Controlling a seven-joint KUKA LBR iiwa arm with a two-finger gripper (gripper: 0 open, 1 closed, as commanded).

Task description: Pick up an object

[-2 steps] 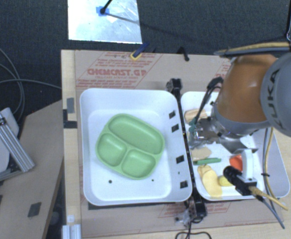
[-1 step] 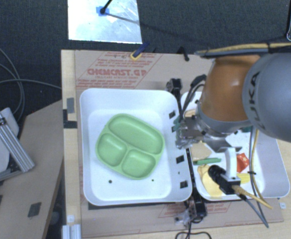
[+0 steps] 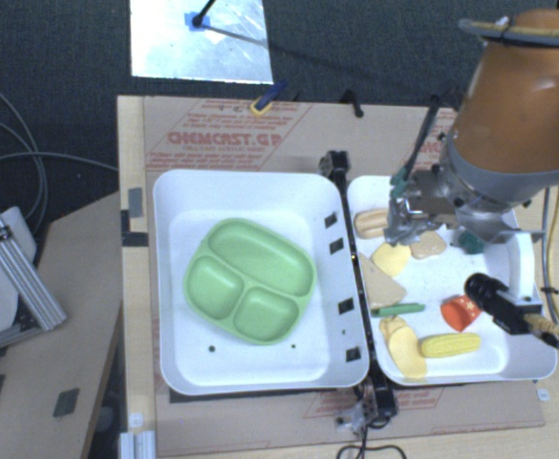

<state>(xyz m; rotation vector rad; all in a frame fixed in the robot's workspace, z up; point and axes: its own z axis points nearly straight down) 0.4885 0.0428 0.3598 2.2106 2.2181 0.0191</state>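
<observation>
My gripper [image 3: 405,220] hangs low over the back of the right bin [image 3: 527,357], under the grey and orange arm. It is just right of a tan bread roll [image 3: 368,223] and above a pale yellow piece [image 3: 390,257] and a beige piece [image 3: 429,247]. I see nothing clearly held between its fingers. Toward the front of that bin lie a cream wedge [image 3: 382,283], a green bean [image 3: 398,308], a red piece [image 3: 460,313], a corn cob [image 3: 449,345] and a yellow banana-like piece [image 3: 404,344].
The left bin [image 3: 174,361] holds a green divided plate [image 3: 250,279]. A black divider [image 3: 348,256] with clips runs between the bins. A small teal piece [image 3: 470,243] lies partly under the arm. Both bins rest on brown cardboard [image 3: 222,137].
</observation>
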